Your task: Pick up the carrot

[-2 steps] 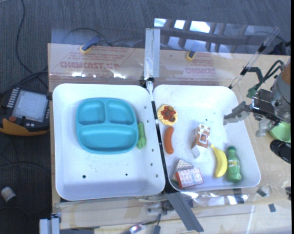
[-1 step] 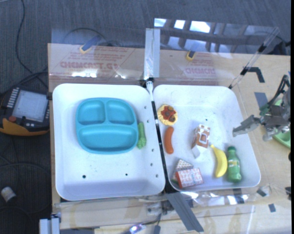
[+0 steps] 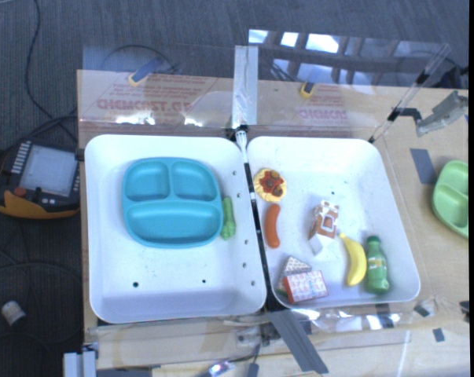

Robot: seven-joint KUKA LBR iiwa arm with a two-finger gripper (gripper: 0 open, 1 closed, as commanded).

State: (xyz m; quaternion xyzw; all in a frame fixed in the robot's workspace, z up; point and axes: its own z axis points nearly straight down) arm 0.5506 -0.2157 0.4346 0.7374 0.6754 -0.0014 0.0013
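The carrot (image 3: 273, 225), a short orange-red stick, lies lengthwise on the floor of the right bin (image 3: 382, 175), close to its left wall. A round yellow toy with red toppings (image 3: 270, 184) sits just above the carrot's far end. Nothing touches or covers the carrot.
The right bin also holds a small brown-and-white carton (image 3: 325, 220), a banana (image 3: 354, 260), a green bottle (image 3: 376, 265) and a red-and-white box (image 3: 303, 285). In the left bin (image 3: 103, 289) are a blue divided plate (image 3: 172, 201) and a green pod (image 3: 228, 218). A green dish (image 3: 455, 195) rests on the bench at right.
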